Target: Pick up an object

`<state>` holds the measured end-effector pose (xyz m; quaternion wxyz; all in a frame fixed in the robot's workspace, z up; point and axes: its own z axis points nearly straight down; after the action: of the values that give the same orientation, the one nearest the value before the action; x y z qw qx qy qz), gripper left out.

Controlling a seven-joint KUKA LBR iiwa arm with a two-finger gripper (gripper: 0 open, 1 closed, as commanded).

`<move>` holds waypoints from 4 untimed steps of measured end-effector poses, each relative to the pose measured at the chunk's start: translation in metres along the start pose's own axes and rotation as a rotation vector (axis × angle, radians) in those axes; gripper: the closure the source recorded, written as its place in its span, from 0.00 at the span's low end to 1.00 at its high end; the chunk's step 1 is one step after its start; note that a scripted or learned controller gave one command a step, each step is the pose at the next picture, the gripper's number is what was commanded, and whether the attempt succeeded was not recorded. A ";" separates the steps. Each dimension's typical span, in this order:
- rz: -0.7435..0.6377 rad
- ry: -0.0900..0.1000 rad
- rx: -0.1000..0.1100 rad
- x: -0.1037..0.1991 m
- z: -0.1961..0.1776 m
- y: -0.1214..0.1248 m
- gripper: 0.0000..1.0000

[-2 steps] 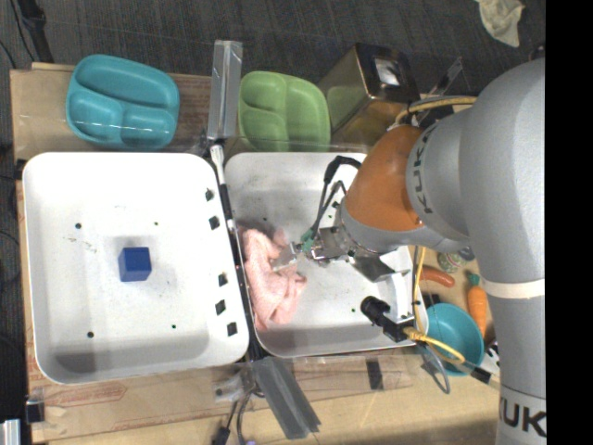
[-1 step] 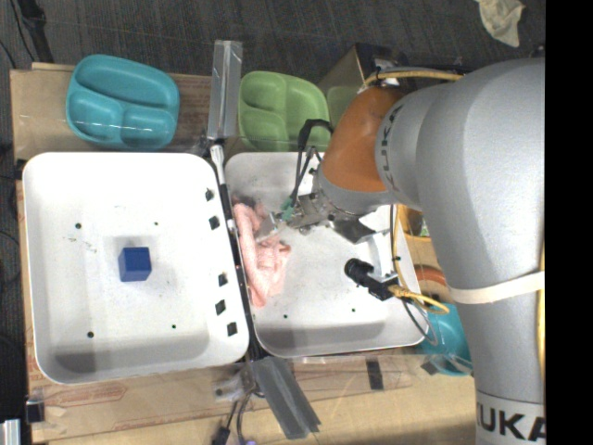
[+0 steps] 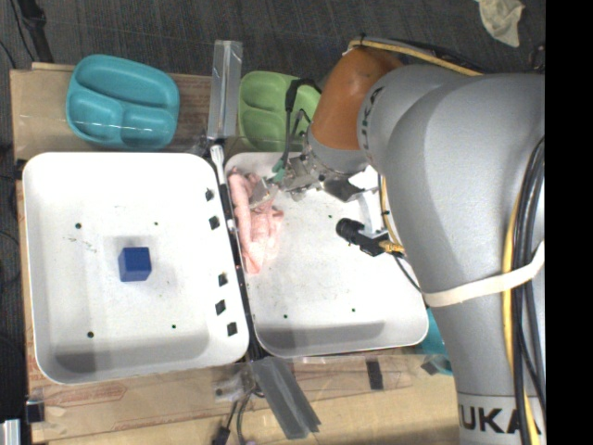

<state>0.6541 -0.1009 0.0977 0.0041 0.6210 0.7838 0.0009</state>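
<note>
- Left bin [image 3: 93, 193]: white, with a few small black dots on its floor.
- Right bin [image 3: 315, 286]: plain white, faintly smudged.
- Cube [image 3: 135, 263]: solid blue.
- Lump [image 3: 254, 224]: pale pink, mottled lighter and darker.
- Teal tray [image 3: 122, 100]: glossy, one colour throughout.
- Green tray [image 3: 264, 109]: leaf green, with a dark strap across it.
- Arm [image 3: 463, 156]: grey, with black lettering low down.
- Band [image 3: 343, 100]: orange.
- Bench [image 3: 37, 100]: tan wood.
- Floor [image 3: 278, 7]: dark grey, finely ribbed.
- Rag [image 3: 496, 12]: cream.
</note>
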 end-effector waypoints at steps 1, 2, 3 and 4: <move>-0.095 -0.001 -0.005 0.009 -0.001 -0.055 0.00; 0.127 0.002 0.001 0.000 0.000 -0.007 0.00; 0.091 0.001 0.003 -0.003 0.000 0.004 0.00; -0.062 -0.003 0.000 0.001 -0.001 0.006 0.00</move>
<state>0.6595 -0.0984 0.0982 0.0054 0.5963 0.8027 -0.0004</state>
